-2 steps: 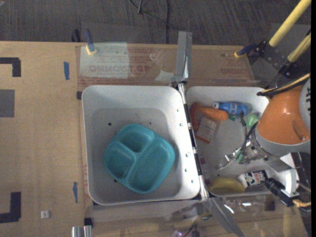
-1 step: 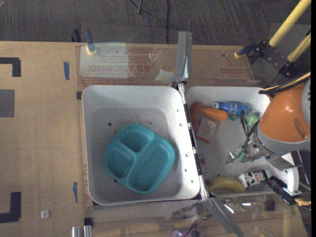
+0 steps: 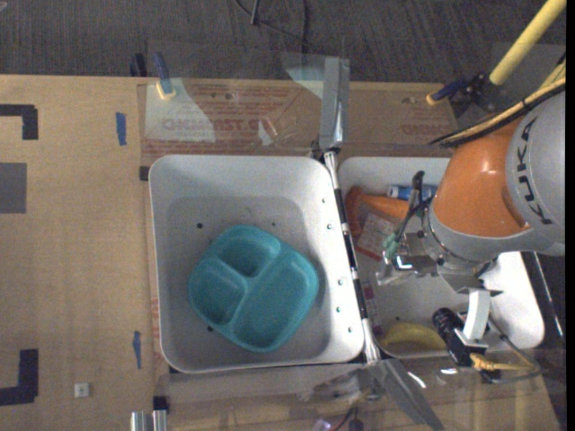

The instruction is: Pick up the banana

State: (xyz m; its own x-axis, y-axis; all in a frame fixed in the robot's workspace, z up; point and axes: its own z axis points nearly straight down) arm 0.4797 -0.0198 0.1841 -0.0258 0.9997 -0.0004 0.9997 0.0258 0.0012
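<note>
**A:** Where is the fruit?

**B:** The curved yellow banana (image 3: 415, 335) lies flat at about 6 o'clock in the right-hand shallow white plastic bin (image 3: 519, 299). It is close to that bin's near wall, and its length runs roughly from 9 to 3.

**A:** And the robot?

**B:** The metal two-finger gripper (image 3: 402, 263) hangs at 12 o'clock from the banana, apart from it, over the left half of the same bin. I cannot tell whether its grip is spread or closed. The banana is not in it. The grey arm with the orange band (image 3: 481, 196) comes in from 3 o'clock.

**A:** What else is in that bin?

**B:** At 12 o'clock from the gripper lies a flat orange packet (image 3: 382, 206). A small blue tube-like thing (image 3: 400, 190) sits just beyond it, near the far wall.

**A:** And at 9 o'clock?

**B:** The left-hand white bin (image 3: 180, 241) holds a teal plastic plate with three compartments (image 3: 254, 285), lying flat near its middle. Both bins rest on the pale wooden bench (image 3: 72, 241).
</note>
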